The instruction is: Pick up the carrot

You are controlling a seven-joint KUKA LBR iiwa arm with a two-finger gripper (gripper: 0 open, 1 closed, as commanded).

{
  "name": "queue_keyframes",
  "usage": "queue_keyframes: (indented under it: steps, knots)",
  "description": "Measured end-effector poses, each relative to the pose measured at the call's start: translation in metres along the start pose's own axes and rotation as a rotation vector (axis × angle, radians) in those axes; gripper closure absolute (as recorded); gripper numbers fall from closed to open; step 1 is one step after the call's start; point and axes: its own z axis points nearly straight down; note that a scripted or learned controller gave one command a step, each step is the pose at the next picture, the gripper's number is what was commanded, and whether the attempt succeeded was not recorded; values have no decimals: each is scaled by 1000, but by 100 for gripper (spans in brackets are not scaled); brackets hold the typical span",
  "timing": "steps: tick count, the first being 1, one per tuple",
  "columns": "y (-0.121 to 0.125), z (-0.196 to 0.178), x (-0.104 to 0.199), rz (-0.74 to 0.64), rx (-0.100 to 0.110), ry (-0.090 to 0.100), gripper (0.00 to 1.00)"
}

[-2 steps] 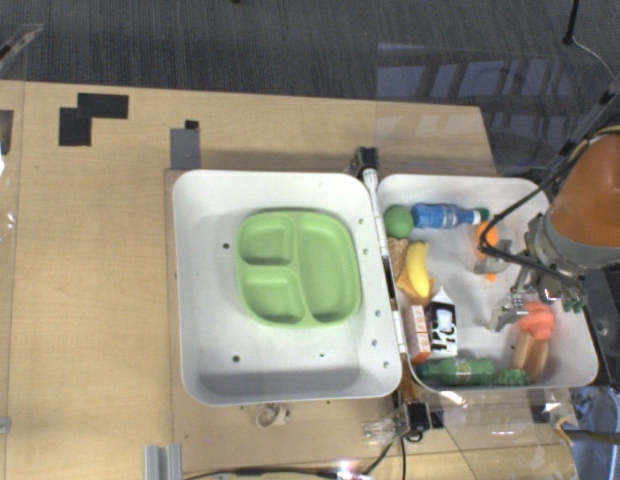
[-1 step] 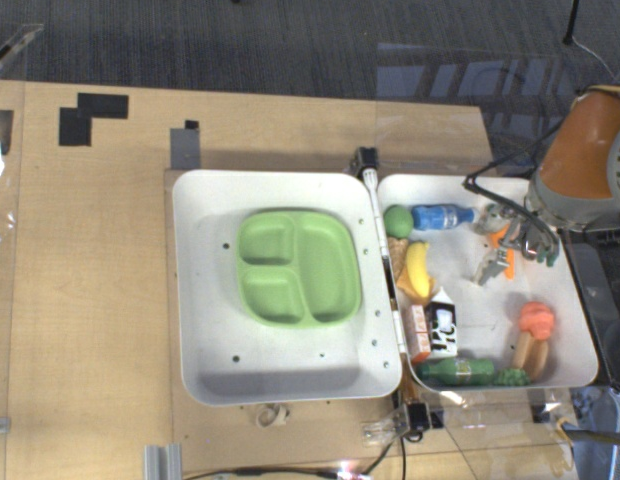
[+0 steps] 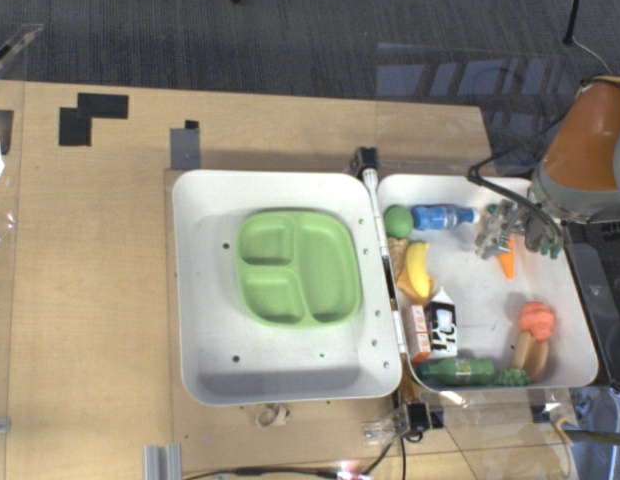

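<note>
Carrot [image 3: 507,262] half hidden beneath my tool [image 3: 502,236], low over right bin [image 3: 580,318]; tool's grip: cannot tell. Arm cropped right.

Two white bins are being viewed from above at a slant. A green divided plate [image 3: 295,268] is lying in the left bin [image 3: 205,368]. In the right bin [image 3: 580,353], a green ball [image 3: 397,221], a blue bottle [image 3: 442,216], a banana [image 3: 417,269], a small carton [image 3: 442,328] and a cucumber [image 3: 458,371] are gathered along the left and near sides. The gripper [image 3: 512,230] is being held just above the carrot [image 3: 507,260], near the far right corner.
</note>
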Motion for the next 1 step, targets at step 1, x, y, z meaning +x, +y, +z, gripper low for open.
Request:
queue_keyframes:
  steps: [1]
  knots:
    - [0,1,0,0,0,1,0]
